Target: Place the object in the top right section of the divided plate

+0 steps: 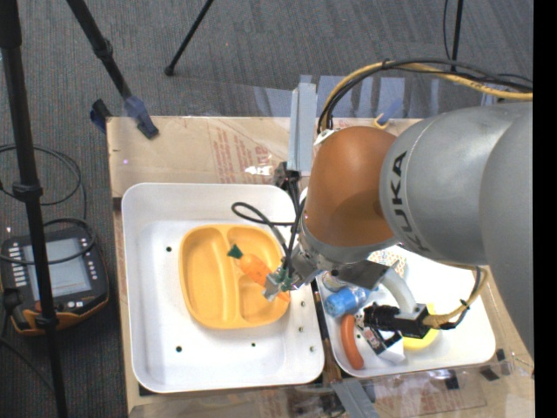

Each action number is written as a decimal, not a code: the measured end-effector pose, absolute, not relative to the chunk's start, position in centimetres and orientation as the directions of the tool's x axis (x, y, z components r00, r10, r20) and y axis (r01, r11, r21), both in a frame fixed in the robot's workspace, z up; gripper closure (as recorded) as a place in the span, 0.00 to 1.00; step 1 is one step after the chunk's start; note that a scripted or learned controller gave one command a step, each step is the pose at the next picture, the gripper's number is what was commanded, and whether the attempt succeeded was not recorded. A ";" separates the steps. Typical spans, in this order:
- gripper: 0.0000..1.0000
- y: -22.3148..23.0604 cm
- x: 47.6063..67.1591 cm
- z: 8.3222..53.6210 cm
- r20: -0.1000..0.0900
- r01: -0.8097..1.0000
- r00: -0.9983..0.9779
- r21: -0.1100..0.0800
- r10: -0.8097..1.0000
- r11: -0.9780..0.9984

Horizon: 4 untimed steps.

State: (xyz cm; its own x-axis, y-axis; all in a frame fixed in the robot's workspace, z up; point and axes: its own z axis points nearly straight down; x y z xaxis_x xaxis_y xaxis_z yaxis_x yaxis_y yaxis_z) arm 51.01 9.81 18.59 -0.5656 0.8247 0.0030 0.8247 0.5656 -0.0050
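Observation:
A yellow divided plate (202, 273) lies in the left white bin (152, 325). An orange toy carrot (251, 266) with a green top lies slantwise over the plate's right half. Its green end is near the plate's middle ridge and its orange end points down-right. My gripper (280, 282) is low over the plate's right rim, right at the carrot's orange end and touching or nearly touching it. The big grey and orange arm hides the wrist and part of the plate's right edge. I cannot make out which right section the carrot rests in.
The right white bin (474, 342) holds a blue bottle (344, 301), a red-orange piece (351, 341) and a yellow object (424, 339). A black cable loops over the plate's upper right. Tripod legs and a pendant stand on the floor to the left.

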 end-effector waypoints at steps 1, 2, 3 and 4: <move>1.00 2.4 52.7 18.7 0.001 0.816 -0.579 -0.001 0.816 0.579; 1.00 0.8 49.8 18.6 0.003 0.877 -0.481 -0.004 0.877 0.481; 1.00 5.7 54.8 18.6 0.003 0.684 -0.730 -0.002 0.684 0.730; 1.00 6.5 49.5 18.6 0.003 0.522 -0.853 -0.001 0.522 0.853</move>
State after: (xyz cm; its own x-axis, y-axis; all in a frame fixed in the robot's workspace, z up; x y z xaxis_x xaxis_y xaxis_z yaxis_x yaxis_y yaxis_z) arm 49.52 6.51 18.65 -0.8527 0.5225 0.0032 0.5225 0.8527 -0.0014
